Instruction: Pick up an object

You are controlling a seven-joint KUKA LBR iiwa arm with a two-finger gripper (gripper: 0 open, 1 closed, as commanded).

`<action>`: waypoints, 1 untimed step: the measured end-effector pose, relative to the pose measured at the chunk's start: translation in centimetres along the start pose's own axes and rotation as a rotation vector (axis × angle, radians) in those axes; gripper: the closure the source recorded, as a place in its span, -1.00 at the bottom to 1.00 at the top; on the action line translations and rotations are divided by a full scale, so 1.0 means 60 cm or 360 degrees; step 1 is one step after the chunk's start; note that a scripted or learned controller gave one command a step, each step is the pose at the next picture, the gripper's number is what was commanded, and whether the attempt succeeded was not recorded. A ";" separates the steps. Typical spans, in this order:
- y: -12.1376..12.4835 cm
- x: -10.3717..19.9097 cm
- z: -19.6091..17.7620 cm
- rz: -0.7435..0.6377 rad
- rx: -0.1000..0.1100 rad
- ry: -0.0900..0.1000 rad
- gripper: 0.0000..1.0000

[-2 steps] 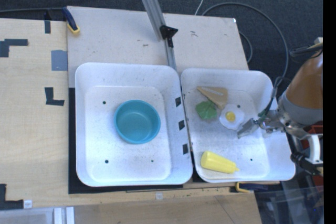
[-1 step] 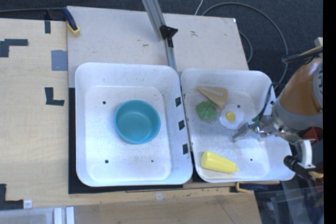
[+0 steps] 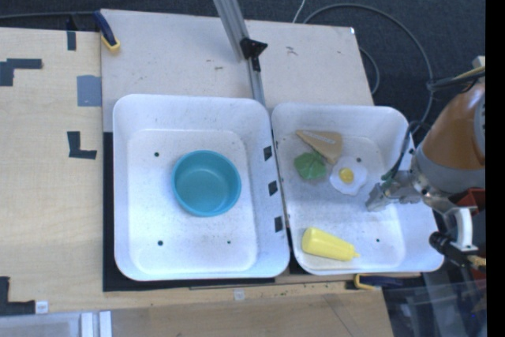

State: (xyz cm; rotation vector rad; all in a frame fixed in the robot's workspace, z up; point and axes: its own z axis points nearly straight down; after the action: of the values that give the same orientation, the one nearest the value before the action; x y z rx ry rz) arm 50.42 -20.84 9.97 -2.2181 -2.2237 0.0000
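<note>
Hovering low just right of the fried egg (image 3: 348, 176), the gripper (image 3: 382, 196) seems lined up for it; whether its jaws are parted I cannot tell. Green piece (image 3: 311, 166) sits left, yellow corn (image 3: 327, 245) below.

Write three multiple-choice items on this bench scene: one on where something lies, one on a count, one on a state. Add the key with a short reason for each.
1. Where does the blue bowl sit?
A. in the left bin
B. in the right bin
C. on the bare bench

2. How many objects lie in the right bin?
A. two
B. four
C. six

3. What does the yellow corn piece touch?
A. the gripper
B. the blue bowl
C. only the bin floor

Key: 1 A, the bowl stands alone in the left bin. 2 B, the wedge, green leaf, fried egg and corn piece lie there. 3 C, the corn piece lies apart near the front wall, with the gripper above and to its right.
</note>
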 end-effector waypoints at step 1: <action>0.018 0.003 -0.091 0.0000 -0.0006 -0.0003 1.00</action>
State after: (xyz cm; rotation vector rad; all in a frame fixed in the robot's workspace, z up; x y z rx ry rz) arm 51.52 -20.67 15.41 -2.2211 -2.2264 -0.0021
